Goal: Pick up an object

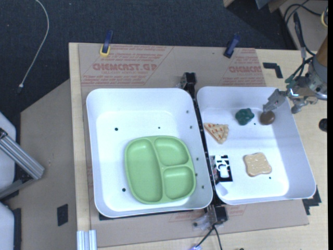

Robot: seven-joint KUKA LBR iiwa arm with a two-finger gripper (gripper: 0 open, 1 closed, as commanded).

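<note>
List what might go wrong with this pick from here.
1. The gripper sits at the right bin's far edge, right by a small brown object and a green object; closing could nudge one into the other.
2. The brown object lies near the bin wall, leaving little finger room.

Robotics lab: clamped bench board [156, 61], two white bins [99, 119], loose cables [36, 46].

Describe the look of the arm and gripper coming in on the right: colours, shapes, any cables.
What shows of the arm is a grey metallic wrist section with teal-green touches and pale rounded housing. A slim grey finger slants out from it, ending the gripper. Dark cables loop behind it near the upper right corner.
</note>
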